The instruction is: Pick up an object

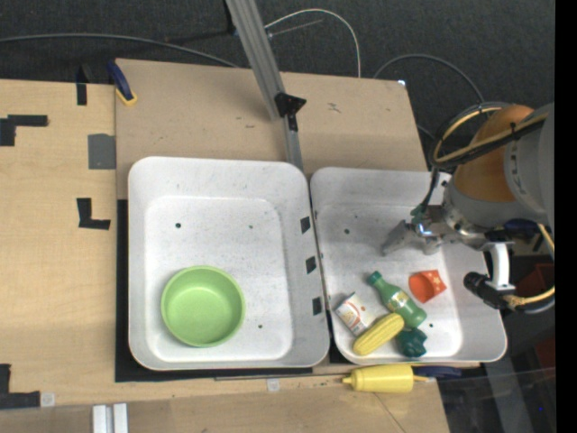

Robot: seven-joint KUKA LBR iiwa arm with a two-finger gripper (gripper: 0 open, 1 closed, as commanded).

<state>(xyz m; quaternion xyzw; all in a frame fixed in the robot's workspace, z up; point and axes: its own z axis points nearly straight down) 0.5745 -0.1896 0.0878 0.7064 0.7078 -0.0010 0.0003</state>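
Bowl sits far left in the other bin. Nearer, the green bottle lies slanted, neck toward upper-left, below and just left of my gripper, whose fingers look spread and hold nothing.

Two white bins — one green bowl, one green bottle, one corn cob, one yellow bottle, one orange piece, one small carton, one dark-green lump.

Single fixed overhead camera, slanted down over both bins.
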